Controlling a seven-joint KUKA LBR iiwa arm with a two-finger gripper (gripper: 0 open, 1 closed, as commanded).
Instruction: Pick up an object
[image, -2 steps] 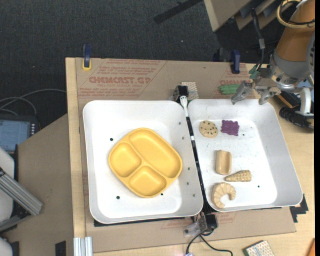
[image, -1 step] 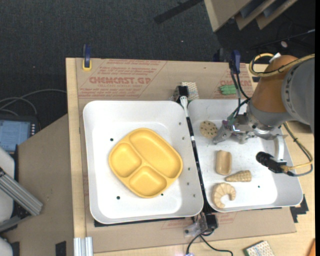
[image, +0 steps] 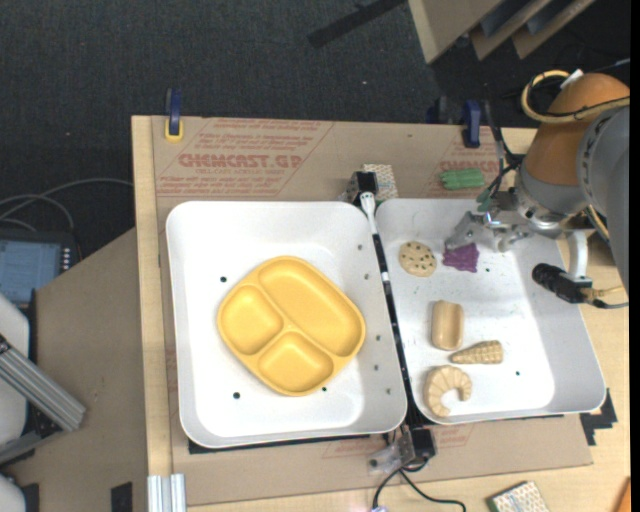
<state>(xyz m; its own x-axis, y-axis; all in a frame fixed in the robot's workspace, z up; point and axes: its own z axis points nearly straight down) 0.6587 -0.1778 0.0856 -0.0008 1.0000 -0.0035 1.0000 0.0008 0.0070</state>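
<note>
My gripper (image: 466, 238) reaches in from the right over the far part of the right bin (image: 560, 385). It sits right at the top edge of a small purple object (image: 461, 259), which lies on the bin floor; I cannot tell whether they touch. A round chocolate-chip cookie (image: 417, 258) lies just left of the purple object. Nearer the front are a tan bread-like block (image: 446, 325), a waffle cone (image: 478, 352) and a croissant (image: 447, 388).
The left bin (image: 190, 390) holds a yellow divided plate (image: 290, 325). A ridge with a black strip (image: 385, 300) separates the two bins. A green item (image: 462, 180) lies on the cardboard behind the right bin. The arm's grey and orange body (image: 580, 130) looms at the right.
</note>
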